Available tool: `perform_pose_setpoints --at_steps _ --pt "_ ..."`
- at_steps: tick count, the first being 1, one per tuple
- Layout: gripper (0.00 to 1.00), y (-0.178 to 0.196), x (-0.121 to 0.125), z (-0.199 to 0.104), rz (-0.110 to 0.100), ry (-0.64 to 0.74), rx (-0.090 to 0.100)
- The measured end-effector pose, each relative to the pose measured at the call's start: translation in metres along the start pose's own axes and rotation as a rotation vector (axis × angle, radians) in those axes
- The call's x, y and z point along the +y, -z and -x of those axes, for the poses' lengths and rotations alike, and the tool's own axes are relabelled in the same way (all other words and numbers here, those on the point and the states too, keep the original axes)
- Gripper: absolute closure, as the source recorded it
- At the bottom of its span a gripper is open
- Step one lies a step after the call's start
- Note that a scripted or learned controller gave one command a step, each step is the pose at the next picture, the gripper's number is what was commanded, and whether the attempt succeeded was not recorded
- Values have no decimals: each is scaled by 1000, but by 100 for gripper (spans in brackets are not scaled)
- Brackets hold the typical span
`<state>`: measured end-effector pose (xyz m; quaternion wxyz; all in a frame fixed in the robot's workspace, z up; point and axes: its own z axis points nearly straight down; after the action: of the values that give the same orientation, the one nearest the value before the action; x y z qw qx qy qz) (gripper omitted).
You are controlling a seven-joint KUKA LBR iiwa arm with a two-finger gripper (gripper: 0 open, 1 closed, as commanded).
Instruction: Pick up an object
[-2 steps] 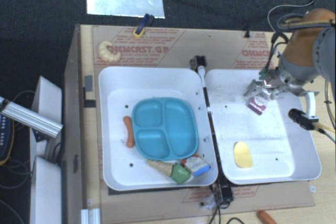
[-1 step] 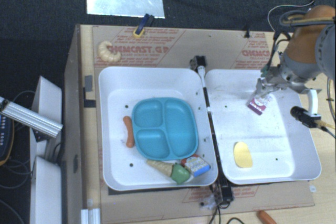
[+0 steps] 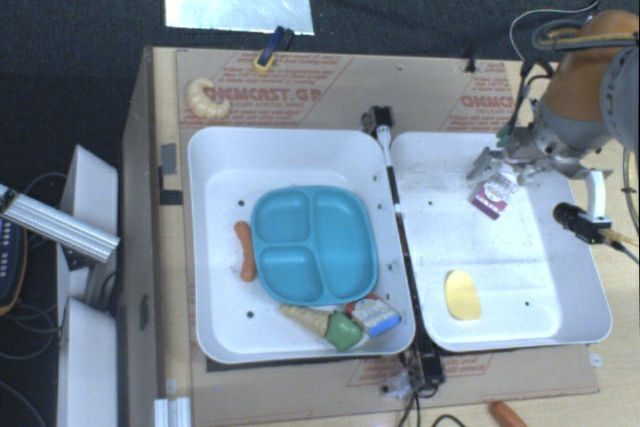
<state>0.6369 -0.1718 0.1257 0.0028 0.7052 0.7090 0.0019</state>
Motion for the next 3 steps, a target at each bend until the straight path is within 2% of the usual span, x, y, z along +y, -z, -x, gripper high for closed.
perform_pose_setpoints --at_steps 1,2,3 --pt "0 -32 4 9 0 -3 -1" --pt "100 -19 6 10 6 -2 -4" --pt "0 -19 6 10 6 -2 -4"
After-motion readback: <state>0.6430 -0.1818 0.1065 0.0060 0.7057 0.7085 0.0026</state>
